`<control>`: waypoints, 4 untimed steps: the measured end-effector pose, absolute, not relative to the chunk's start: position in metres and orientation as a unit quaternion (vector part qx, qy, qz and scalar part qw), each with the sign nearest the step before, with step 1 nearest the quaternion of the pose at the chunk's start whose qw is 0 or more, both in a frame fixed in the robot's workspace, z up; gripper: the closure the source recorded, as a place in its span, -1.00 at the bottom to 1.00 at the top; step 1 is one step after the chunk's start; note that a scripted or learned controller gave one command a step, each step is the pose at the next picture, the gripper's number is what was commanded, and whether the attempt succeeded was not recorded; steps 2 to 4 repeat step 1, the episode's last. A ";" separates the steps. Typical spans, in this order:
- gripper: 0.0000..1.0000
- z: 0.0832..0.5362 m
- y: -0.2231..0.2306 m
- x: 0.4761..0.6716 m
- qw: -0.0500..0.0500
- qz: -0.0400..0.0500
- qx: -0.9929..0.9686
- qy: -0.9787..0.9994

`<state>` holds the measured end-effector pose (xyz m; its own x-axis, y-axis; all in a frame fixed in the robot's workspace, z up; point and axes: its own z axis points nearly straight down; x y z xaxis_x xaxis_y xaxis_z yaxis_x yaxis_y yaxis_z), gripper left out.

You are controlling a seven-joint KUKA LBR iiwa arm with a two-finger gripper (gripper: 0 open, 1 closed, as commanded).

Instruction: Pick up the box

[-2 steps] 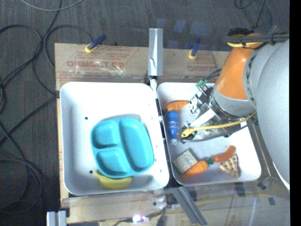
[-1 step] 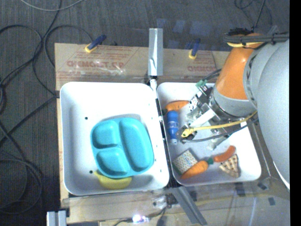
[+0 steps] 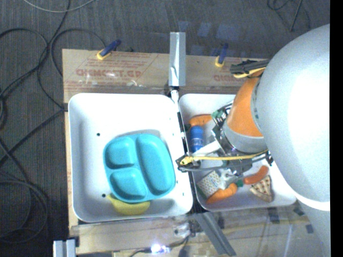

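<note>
The grey, orange-banded arm (image 3: 252,116) reaches down into the right white bin (image 3: 185,103), its tool (image 3: 228,170) above the small patterned box (image 3: 210,182); the tool's state cannot be told.

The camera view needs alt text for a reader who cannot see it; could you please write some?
A grey robot arm with an orange band reaches from the right over the right bin, which holds a small box among toy foods and a blue bottle. The left bin holds a blue divided tray lying over a yellow item.
</note>
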<state>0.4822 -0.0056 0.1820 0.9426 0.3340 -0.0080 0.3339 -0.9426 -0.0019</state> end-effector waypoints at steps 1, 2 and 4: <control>-1.00 0.182 -0.059 0.482 0.000 0.004 -0.985 -0.173; -1.00 0.182 -0.059 0.482 0.000 0.004 -0.985 -0.173; -1.00 0.182 -0.059 0.482 0.000 0.004 -0.985 -0.173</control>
